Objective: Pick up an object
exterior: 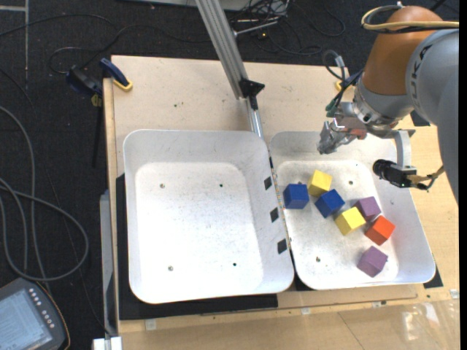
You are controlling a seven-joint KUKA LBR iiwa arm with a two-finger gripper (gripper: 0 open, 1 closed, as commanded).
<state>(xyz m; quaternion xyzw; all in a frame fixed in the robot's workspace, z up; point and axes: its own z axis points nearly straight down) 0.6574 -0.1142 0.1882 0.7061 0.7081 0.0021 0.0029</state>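
We see gripper point(330, 141) over right white plastic bin's point(416, 217) far edge | grip state unreadable | small yellow cube point(319, 182) lies just nearward.

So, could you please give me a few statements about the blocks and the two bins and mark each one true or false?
1. All the blocks lie in the right bin. True.
2. There are three yellow blocks. False: there are two, one yellow block near the top of the cluster and another yellow block lower down.
3. The claw hangs above the far end of the right bin. True.
4. The orange block sits in the left bin. False: it sits in the right bin, beside a purple block.
5. Two blue blocks are present, one blue block nearest the left bin. True.
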